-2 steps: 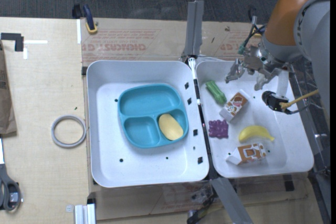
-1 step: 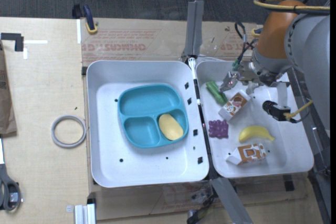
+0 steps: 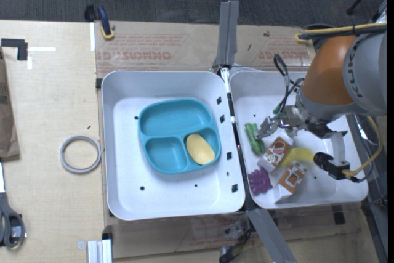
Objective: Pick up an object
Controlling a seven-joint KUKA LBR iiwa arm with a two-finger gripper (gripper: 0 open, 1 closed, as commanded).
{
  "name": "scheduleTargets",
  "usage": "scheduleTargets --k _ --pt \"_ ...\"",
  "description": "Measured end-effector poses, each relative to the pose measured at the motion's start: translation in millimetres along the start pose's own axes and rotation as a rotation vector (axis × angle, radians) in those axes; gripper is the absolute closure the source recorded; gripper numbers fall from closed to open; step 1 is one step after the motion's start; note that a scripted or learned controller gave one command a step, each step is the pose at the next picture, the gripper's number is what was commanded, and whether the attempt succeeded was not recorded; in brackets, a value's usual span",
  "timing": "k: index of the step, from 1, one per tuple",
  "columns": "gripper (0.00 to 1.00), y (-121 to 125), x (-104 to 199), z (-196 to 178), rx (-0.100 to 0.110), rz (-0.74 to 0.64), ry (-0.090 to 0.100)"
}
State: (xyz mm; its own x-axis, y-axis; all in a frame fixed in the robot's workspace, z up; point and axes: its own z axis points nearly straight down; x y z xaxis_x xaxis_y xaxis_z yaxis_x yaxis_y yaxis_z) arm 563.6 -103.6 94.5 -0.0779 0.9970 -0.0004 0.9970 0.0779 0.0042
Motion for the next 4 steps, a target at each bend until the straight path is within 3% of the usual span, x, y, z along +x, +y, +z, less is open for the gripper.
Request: scheduleTargets --k 1,2,3,4 --pt "0.00 -66 3 1 0.003 -0.049 0.001" --pt "0.00 -85 -13 0 -0.002 -0.527 -0.002" --pt "1.00 -84 -13 -9 -0.004 -0.522 0.000" --pt "0.00 -84 -13 -9 -0.004 -0.523 0.000"
